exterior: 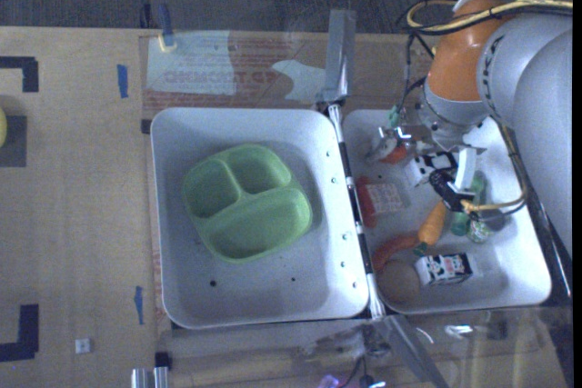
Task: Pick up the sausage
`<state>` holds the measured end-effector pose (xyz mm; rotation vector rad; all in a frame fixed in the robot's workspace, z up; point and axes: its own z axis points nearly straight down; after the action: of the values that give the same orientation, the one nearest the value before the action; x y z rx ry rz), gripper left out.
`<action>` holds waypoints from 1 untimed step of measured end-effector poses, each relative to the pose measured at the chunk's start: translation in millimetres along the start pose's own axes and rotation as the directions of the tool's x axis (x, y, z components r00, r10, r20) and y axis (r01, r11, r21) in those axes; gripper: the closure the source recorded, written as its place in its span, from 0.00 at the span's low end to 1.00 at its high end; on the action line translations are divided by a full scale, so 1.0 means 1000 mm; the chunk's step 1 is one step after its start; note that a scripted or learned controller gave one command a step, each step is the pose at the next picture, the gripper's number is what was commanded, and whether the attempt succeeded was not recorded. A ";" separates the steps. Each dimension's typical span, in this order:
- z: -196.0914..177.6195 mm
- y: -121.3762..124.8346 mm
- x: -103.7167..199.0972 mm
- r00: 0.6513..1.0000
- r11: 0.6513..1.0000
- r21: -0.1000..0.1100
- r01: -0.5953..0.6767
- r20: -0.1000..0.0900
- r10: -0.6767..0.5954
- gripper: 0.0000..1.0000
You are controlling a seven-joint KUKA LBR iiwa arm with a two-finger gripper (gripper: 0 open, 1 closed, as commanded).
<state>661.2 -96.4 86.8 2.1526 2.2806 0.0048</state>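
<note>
The sausage [396,246], a reddish-brown curved piece, lies near the front left of the right bin [527,282], between a red packet [378,196] and a round brown item [396,278]. My gripper [398,141] hangs over the bin's back left part, well behind the sausage and apart from it. A small orange-red thing [395,154] shows just under the gripper; whether it is held cannot be made out. The grey arm with its orange band [459,59] reaches in from the right.
A green divided plate [247,200] sits in the left bin [177,286]. In the right bin lie an orange carrot [433,225], a small black-and-white carton [444,268], and green items [477,206] under the arm's cables. A metal divider [350,195] separates the bins.
</note>
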 end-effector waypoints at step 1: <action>-0.012 0.001 0.000 1.000 1.000 -0.004 0.000 0.001 0.000 1.00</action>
<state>662.6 -96.4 99.1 2.1503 2.2783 0.0088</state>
